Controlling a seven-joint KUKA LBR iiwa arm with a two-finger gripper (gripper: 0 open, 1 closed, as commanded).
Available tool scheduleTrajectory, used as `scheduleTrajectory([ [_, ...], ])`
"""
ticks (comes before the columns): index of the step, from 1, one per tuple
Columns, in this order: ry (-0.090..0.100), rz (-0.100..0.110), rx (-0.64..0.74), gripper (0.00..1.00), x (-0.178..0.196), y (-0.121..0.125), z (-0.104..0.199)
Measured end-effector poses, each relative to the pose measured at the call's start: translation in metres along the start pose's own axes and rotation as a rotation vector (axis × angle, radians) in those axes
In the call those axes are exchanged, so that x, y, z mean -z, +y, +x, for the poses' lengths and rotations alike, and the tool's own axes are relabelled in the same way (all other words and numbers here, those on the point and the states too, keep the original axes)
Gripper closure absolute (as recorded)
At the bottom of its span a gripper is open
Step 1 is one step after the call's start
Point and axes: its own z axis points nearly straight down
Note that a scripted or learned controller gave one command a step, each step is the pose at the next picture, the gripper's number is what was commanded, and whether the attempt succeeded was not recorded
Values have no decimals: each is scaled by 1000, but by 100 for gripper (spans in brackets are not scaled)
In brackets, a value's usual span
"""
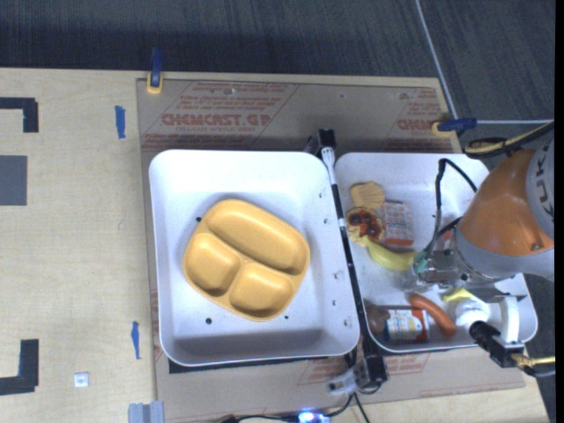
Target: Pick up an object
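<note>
The right bin (414,167) holds several small objects. A yellow banana (388,256) lies mid-bin, with a red and brown snack item (364,223) and a packet (397,221) behind it. Near the front wall lie a small bottle (404,326) with an orange label and an orange sausage-shaped piece (434,312). A white and yellow object (465,304) sits beside them. My gripper (429,270) hangs low over the bin, just right of the banana and above the orange piece. The grey wrist and orange band (498,214) cover most of it.
The left bin (167,236) carries a yellow three-compartment plate (245,257). A black divider clamp (326,141) sits between the bins. Cardboard (220,113) lies under both bins on the wooden bench. A black cable (445,183) loops beside the wrist.
</note>
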Motion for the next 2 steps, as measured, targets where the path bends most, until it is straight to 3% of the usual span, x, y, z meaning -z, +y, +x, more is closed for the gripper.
scheduleTrajectory([
  [1, 6, 8, 4, 100, 89, -1, 90],
  [2, 5, 8, 4, 0, 89, -1, 89],
])
